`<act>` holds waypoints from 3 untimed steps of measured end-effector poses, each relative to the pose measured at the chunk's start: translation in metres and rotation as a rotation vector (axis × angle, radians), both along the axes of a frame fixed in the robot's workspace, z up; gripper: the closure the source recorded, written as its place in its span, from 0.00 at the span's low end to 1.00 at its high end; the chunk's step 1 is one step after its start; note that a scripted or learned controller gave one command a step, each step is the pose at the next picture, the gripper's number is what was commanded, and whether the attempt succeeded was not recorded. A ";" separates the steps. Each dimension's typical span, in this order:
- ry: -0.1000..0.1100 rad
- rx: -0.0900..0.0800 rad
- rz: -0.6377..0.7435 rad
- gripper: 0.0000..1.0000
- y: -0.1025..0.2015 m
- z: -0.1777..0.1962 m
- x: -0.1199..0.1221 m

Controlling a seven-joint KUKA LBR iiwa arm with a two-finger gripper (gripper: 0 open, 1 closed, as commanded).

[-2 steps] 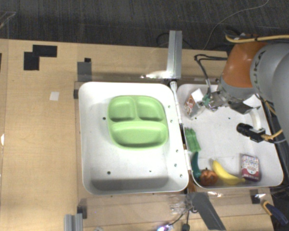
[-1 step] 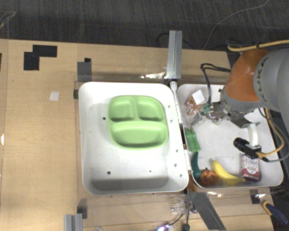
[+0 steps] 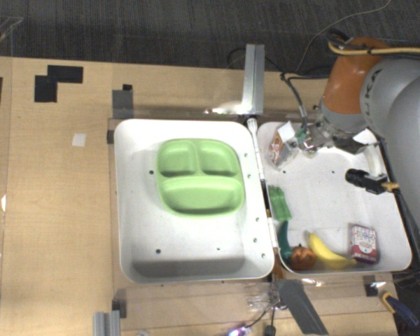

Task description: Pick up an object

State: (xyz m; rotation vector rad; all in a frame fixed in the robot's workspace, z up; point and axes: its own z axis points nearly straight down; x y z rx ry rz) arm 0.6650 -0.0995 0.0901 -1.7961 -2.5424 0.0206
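Claw [image 3: 302, 142] sits at the right bin's [image 3: 336, 187] 11 o'clock corner, just beside a small packet [image 3: 278, 148]; whether it is spread or pinching, I cannot tell. The packet lies close to the bin wall, so a good grasp likely means coming straight down with the wall cleared, then closing across the packet's narrow side. Other choices lie towards 6 o'clock: a banana [image 3: 327, 252], a red box [image 3: 363, 241] and a green strip [image 3: 278, 205]. The left bin [image 3: 136, 250] carries a green tray [image 3: 199, 176].
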 end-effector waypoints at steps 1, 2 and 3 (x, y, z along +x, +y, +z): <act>-0.038 -0.006 0.005 0.00 0.061 0.096 0.006; -0.037 -0.006 0.005 0.00 0.061 0.096 0.006; -0.035 -0.007 -0.047 0.00 0.011 0.045 0.005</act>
